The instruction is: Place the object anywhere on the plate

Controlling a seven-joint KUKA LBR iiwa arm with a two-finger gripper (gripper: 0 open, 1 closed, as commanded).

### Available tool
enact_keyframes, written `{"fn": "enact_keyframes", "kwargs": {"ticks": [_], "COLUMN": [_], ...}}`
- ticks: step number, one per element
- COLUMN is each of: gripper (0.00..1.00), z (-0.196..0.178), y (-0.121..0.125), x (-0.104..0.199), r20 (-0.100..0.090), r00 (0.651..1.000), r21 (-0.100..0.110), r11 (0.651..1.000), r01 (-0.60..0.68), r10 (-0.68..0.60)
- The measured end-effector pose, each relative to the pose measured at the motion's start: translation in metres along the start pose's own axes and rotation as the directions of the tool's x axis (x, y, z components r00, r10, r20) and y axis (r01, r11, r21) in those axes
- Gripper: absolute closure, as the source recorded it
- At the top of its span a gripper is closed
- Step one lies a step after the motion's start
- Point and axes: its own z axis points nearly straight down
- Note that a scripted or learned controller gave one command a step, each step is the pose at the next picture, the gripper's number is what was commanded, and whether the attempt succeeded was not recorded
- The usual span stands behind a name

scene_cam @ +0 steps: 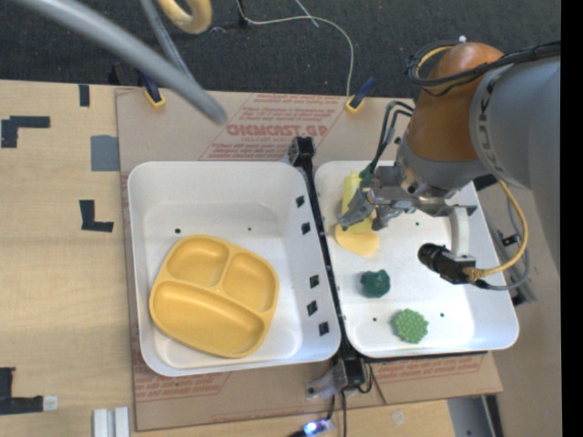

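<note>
In the right bin (492, 330), against its left wall, I see the gripper (362, 209) over a yellow toy piece (356, 237), finger state unclear; I judge it light, smooth, best pinched across its narrow upper part, yellow divided plate (213, 293) waiting left.

The plate (214, 295) lies in the left bin (146, 189); the right bin (492, 330) holds 3 objects: a flat piece (357, 238) far left beneath the pincer (364, 209), a lump (374, 283) nearer, a ball (410, 325) nearest.
</note>
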Motion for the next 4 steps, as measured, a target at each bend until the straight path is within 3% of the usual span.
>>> {"fn": "enact_keyframes", "kwargs": {"ticks": [2,4], "gripper": [1.00,1.00], "z": [-0.021,-0.006], "y": [-0.006,-0.010], "x": [0.111,0.214], "r20": [0.001,0.001], "r00": [1.000,1.000], "r21": [0.000,0.002], "r11": [1.000,1.000], "r01": [0.001,0.001], "r10": [-0.001,-0.001]}}
